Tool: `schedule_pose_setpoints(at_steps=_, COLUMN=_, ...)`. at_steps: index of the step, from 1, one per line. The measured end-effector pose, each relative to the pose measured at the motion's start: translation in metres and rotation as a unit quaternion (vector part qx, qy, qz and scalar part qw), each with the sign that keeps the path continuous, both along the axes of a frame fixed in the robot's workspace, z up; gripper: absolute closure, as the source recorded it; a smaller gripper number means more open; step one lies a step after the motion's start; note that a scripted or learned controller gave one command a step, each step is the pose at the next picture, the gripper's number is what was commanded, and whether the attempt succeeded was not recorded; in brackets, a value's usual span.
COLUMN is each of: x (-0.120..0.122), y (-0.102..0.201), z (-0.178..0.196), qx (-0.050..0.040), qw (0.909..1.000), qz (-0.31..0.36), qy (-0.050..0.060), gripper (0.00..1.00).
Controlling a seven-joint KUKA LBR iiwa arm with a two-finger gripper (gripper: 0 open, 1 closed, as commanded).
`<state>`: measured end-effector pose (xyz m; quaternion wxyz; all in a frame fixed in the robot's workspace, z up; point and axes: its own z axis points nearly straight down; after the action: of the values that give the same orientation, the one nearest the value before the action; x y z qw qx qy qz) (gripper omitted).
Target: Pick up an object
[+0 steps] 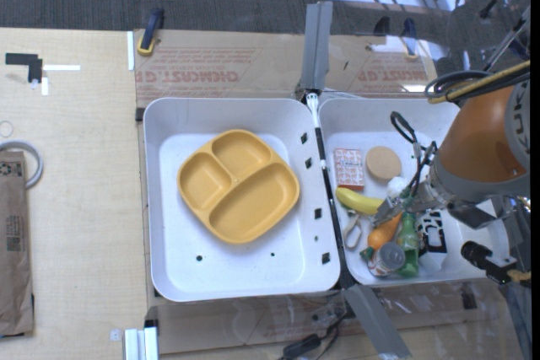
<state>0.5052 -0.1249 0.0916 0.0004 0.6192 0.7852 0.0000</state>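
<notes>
Left bin (160,206) holds one yellow divided plate (239,185), lying flat and near the middle; white floor shows all round it, so that side offers plenty of room, though nothing small enough to pick sits there.

Divider between the bins (316,173); past it the right bin (337,118), where the candidate objects crowd the near left part: a red-and-white card (348,168) flat on the floor, a tan round disc (383,162) just beside it, a banana (359,201) below the card, then a tight pile of an orange carrot-like piece (384,229), a green bottle (408,242) and a small round-topped jar (389,258). The pile touches itself throughout; likely heaped by chance, not arranged.

Gripper (403,200) hangs over the pile's upper edge, arm (481,149) slanting in from the right; whether the pincer is released or clenched, cannot tell, as clutter hides it; nothing visibly grasped.

Judgement: the card and disc have clearer surroundings; the pile is hemmed in by the bin's near wall.
</notes>
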Motion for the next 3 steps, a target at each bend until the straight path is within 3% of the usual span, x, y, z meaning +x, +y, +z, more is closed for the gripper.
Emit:
schedule_pose_setpoints(at_steps=1, x=0.001, y=0.000, z=0.010, qx=-0.0006, qw=1.0000, qz=-0.002, qy=-0.002, gripper=1.00)
schedule_pose_setpoints(at_steps=2, x=-0.001, y=-0.035, z=0.003, qx=-0.0011, qw=0.9999, qz=-0.011, qy=-0.006, gripper=1.00)
schedule_pose_setpoints(at_steps=3, x=0.012, y=-0.014, z=0.007, qx=-0.0003, qw=0.9926, qz=0.121, qy=0.000, gripper=1.00)
